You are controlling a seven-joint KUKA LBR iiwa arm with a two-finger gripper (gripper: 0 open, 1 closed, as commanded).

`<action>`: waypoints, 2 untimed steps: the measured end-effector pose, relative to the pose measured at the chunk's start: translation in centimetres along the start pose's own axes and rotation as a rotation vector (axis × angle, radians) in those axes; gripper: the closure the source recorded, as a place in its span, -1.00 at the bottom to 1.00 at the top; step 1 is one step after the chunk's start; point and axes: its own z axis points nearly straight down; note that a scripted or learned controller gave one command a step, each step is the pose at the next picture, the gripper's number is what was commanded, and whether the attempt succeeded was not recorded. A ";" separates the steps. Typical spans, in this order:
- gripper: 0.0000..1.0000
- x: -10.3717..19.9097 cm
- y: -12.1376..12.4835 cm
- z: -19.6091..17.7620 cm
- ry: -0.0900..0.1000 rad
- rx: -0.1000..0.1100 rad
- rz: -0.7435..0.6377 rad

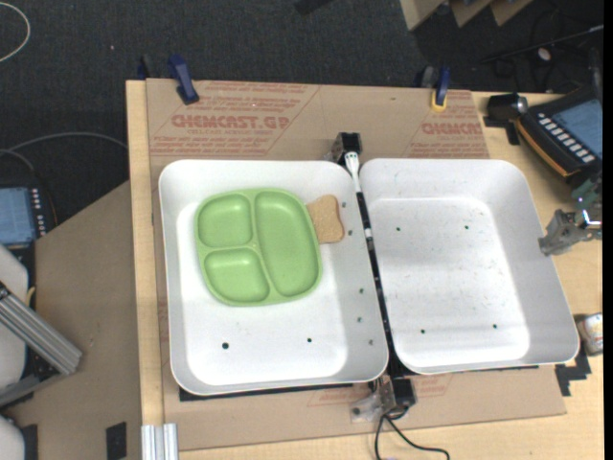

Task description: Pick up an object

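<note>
Camera view: gripper point(558, 236) is at the right edge of frame, a small grey metal part just over the outer rim of the right bin point(450, 172). It is too small and partly cut off, so how open it is and whether it has hold of anything can't be told. The candidate objects both sit in the left bin point(172, 257), the bin far from the gripper, well apart from it. The green divided plate point(257, 247) lies flat in that bin's back half. The tan block point(327, 218) is touching the plate's gripper-side edge, so it is the closer of the two to the tool and near the seam between the bins. Behind the gripper, toward the back of the bench, a handheld pendant point(565, 132) lies on the cardboard sheet point(239, 113).
</note>
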 end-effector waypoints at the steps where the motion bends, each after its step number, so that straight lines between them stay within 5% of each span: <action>1: 1.00 -5.6 2.8 -10.7 -0.013 -0.023 0.002; 2: 1.00 -1.0 0.0 -5.1 0.000 -0.002 -0.004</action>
